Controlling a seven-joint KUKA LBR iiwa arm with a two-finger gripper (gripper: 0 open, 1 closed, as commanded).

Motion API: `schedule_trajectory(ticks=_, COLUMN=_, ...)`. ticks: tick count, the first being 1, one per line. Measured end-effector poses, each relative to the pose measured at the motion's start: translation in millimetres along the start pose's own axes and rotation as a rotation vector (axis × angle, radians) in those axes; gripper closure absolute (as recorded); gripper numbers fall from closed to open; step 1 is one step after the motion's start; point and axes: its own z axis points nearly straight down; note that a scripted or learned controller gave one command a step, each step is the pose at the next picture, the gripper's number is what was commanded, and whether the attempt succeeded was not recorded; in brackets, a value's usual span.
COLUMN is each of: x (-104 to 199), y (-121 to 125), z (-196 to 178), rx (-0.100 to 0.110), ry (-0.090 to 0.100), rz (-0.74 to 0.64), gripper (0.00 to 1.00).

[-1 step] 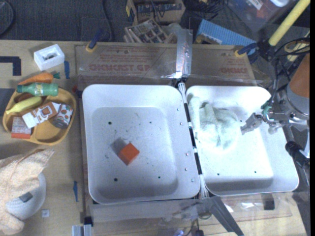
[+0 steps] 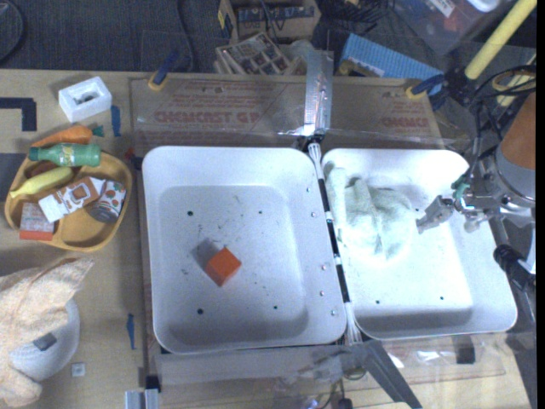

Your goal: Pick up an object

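Observation:
An orange cube (image 2: 224, 265) lies in the left bin (image 2: 170, 186), left of its middle. A crumpled white and pale green cloth (image 2: 375, 216) sits in the left half of the right bin (image 2: 443, 305). My gripper (image 2: 448, 221) hangs over the right bin, just to the right of the cloth, at the end of the arm (image 2: 519, 156) that comes in from the right. It is open, with nothing between its fingers; one fingertip (image 2: 423, 221) is close to the cloth's right edge.
A yellow bowl (image 2: 85, 233) with toy food stands on the bench left of the bins, with a beige cloth (image 2: 38, 313) below it. A small white box (image 2: 84, 98) sits at the far left. Cables and a yellow bar (image 2: 502, 28) are at the back right.

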Motion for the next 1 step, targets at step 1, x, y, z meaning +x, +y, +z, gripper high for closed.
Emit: schedule_trajectory(ticks=1, x=25.7, y=7.0, z=-107.4, rx=-0.004, ry=-0.003, rz=0.006, gripper=0.0)
